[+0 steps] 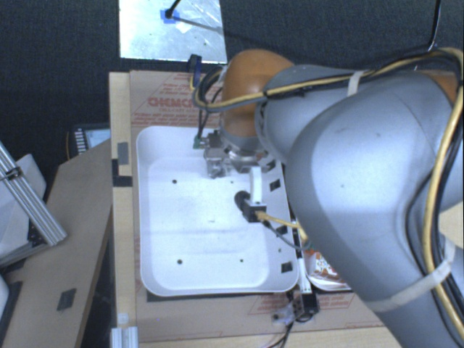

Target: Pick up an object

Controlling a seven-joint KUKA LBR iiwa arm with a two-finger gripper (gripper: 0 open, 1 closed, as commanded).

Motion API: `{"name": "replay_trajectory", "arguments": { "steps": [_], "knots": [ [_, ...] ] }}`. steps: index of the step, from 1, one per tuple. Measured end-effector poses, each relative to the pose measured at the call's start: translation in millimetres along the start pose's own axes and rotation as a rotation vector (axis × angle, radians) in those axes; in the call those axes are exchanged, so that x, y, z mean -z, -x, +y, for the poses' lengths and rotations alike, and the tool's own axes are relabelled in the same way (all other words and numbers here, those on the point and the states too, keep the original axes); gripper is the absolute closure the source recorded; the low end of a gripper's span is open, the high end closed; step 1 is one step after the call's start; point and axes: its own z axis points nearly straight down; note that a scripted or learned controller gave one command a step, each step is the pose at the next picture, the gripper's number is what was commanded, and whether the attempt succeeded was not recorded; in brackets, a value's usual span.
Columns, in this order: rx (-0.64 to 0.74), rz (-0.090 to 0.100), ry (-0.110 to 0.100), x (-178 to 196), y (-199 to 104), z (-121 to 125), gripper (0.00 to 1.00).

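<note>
White left bin (181,267) sits on the cardboard-covered bench (156,100). Over the bin's far edge hangs the hand (215,167). The object (322,268) peeks out just right of the bin. Beyond the bench lies dark floor (58,49).

a single object (321,268) shows at the right of the left white bin (167,285), just past its right wall and near its lower right corner. it looks like a small flat packet or box with a white face and a red and brown print on it. the print is too small to read. the grey arm covers most of it from above and from the right, so its full shape and pose cannot be told. it seems to lie low and flat. nothing is seen gripping it.
</note>
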Motion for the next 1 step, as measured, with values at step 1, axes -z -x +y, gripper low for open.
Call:
{"name": "replay_trajectory", "arguments": {
  "steps": [1],
  "knots": [
    [0.009, 0.003, 0.002, 34.7, -54.3, 24.8, 1.0]
  ]
}}
